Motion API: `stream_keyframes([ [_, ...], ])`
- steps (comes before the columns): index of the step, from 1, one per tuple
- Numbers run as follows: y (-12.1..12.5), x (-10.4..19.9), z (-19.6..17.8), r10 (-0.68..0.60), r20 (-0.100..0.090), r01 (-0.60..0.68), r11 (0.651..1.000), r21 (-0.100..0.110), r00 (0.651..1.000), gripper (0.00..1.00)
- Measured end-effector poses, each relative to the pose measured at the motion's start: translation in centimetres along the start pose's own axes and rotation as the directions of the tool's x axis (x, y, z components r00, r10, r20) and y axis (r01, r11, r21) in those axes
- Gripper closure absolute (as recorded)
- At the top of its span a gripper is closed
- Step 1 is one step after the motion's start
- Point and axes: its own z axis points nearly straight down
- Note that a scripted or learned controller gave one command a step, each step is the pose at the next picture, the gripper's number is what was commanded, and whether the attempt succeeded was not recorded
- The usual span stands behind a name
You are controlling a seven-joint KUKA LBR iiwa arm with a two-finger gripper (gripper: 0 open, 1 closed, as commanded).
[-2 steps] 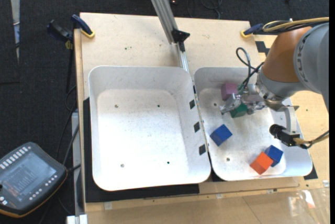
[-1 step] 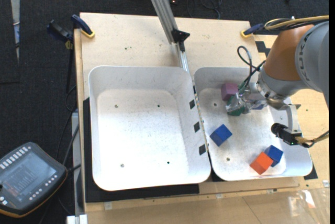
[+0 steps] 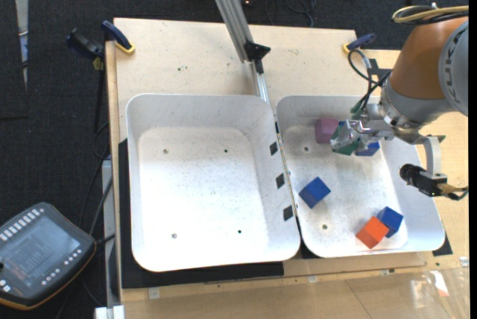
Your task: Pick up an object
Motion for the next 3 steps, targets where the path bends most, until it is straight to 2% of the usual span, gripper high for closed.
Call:
stream_keyframes([
  [1,0.5,0.5,-6.3,-0.001,0.001,0.001,1.000,-0.003,1.000,1.00],
  [2,0.7,0.5,-10.9,-0.001,0.001,0.001,1.000,-0.002,1.000,1.00],
  [3,0.6,6.0,-9.0,-0.005,-0.002,0.005,1.000,0.005,1.000,1.00],
])
